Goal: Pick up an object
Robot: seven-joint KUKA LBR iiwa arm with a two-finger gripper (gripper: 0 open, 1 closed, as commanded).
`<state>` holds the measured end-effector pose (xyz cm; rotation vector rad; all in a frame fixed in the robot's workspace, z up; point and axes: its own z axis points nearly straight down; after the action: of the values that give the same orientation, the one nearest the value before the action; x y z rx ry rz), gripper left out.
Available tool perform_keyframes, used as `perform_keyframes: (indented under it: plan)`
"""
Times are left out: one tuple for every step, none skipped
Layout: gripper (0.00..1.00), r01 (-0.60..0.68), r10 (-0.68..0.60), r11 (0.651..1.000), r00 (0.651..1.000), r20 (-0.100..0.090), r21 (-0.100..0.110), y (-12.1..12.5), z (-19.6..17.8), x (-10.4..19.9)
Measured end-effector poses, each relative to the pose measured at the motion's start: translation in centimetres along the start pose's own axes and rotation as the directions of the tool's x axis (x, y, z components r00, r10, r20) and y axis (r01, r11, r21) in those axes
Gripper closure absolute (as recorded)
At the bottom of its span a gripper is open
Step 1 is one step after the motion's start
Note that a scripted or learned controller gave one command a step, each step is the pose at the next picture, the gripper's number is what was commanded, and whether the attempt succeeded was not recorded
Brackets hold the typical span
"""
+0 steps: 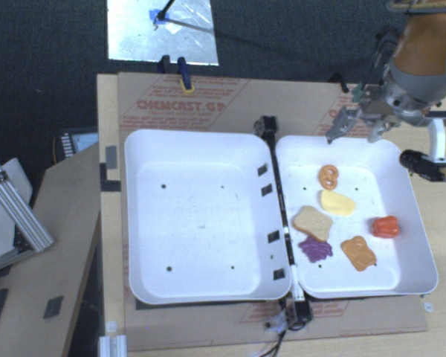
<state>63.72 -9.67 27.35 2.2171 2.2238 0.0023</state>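
The right bin (409, 199) holds several small food toys: a pretzel (328, 175), a yellow wedge (337, 202), a slice of bread (313, 222), a purple bunch (316, 249), an orange piece (358, 253) and a red pepper (386, 227). My gripper (359, 129) hangs above the bin's far rim, its two fingers spread apart with nothing between them. The pretzel lies closest to it, a little below and to the left.
The left bin (201, 214) sits beside the right one, with a black hinge strip (276, 199) between them. Both rest on a cardboard sheet (208, 99). A shiny metal plate (162, 19) lies at the back.
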Motion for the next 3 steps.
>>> perform_keyframes:
  plan:
    - [0.00,-0.003,0.003,1.000,1.000,-0.001,0.015,-3.9,19.1,-1.8]
    - [0.00,-0.008,0.008,1.000,1.000,0.001,-0.005,-12.4,18.5,-4.4]
    - [0.00,0.002,-0.002,1.000,1.000,0.006,-0.016,-6.9,6.6,-6.0]
